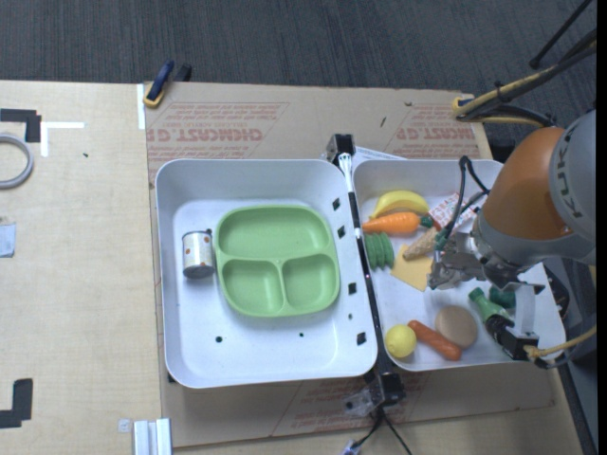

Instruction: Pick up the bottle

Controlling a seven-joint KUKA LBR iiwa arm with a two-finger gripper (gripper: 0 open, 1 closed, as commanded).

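Left bin [180,349]: small can [197,253] lying on its side, touching left edge of green 3-section tray [279,259].

Right bin [379,173]: banana [399,201] sitting above carrot [393,223]; green vegetable [379,250] below them; yellow slice [412,271] beside it; lemon [400,340] resting near front wall, second carrot [437,340] and brown round item [457,326] just right of it.

Gripper [446,271] hanging over right bin's middle; pincer state cannot be told.

Green bottle [489,305] lying just right of gripper, partly covered by arm [531,207].

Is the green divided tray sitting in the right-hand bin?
No, the green tray lies in the left bin, beside a small can.
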